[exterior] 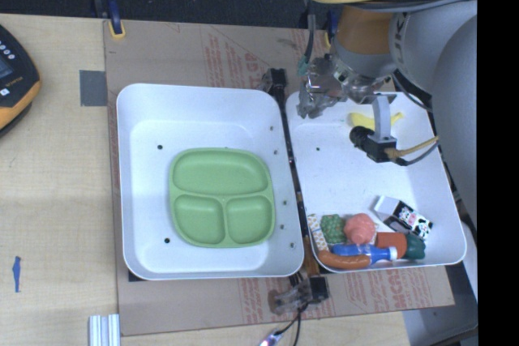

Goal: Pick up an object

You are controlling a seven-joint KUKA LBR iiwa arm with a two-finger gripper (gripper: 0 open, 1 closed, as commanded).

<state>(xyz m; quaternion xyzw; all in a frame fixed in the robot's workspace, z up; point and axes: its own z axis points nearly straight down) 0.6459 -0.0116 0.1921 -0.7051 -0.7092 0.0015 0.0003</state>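
Colourful small plastic toys crowd the near edge of the right shallow white bin. The claw hangs over its far-left corner; I cannot tell whether it is clenched or released.

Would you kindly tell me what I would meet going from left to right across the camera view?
Orange-black device → grey tape → green plate → end effector → pink ball → black-and-white box.

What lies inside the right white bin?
In the right bin, a heap at the near edge: pink ball, green piece, blue stick, white box. What lies beneath them is covered. The robot partly hides a yellow thing.
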